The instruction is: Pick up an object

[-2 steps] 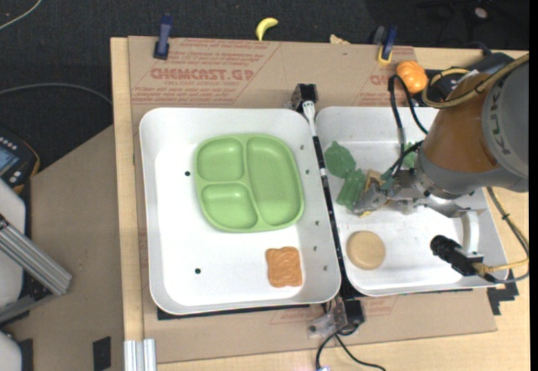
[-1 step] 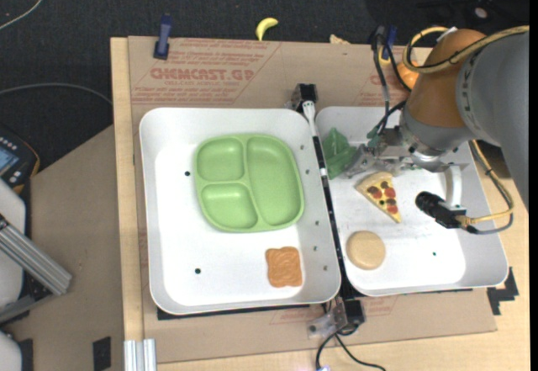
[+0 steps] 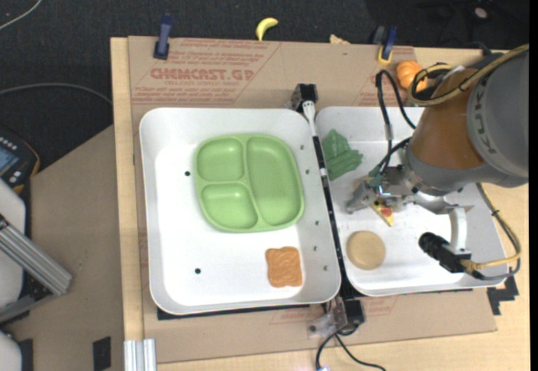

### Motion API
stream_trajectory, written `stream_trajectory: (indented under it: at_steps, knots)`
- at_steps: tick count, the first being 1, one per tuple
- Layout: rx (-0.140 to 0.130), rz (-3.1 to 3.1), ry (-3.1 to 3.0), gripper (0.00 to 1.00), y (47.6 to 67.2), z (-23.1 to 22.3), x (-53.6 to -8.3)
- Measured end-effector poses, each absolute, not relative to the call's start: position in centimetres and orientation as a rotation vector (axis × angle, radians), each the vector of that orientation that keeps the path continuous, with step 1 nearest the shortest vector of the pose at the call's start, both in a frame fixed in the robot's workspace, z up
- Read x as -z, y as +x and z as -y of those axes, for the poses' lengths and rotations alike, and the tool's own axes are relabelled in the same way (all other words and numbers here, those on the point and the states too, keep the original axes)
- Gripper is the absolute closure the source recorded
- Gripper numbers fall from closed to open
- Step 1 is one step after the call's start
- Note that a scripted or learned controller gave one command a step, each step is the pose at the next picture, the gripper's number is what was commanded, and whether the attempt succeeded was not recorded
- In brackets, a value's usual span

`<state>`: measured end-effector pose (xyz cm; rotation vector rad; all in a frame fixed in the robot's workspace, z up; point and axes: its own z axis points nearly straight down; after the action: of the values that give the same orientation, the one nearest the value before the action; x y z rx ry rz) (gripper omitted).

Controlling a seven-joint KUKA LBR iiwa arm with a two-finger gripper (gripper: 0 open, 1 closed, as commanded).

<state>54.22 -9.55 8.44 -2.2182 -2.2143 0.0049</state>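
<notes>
My gripper (image 3: 370, 195) is low inside the right bin (image 3: 403, 281), near its left middle, with the grey arm and its orange band coming in from the right. A green leafy piece (image 3: 340, 155) lies just above and left of the gripper, close to the bin's left wall. Below the gripper, a round tan disc (image 3: 366, 249) rests on the bin floor. A small red and yellow bit (image 3: 385, 210) shows right at the gripper's lower edge; I cannot tell whether it is held. In the left bin (image 3: 164, 193) sit a green divided plate (image 3: 250, 182) and an orange waffle-like square (image 3: 284, 267).
The two bins share a raised wall (image 3: 324, 193) down the middle. On the cardboard behind the bins lie a small yellow banana (image 3: 266, 26) and an orange ball (image 3: 408, 72). Blue clamps (image 3: 162, 37) hold the board's back edge.
</notes>
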Motion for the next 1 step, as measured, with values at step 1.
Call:
stream_trajectory:
  at_steps: [1]
  knots:
    - [0.002,2.223,-2.217,0.0,47.64,5.35,-18.9]
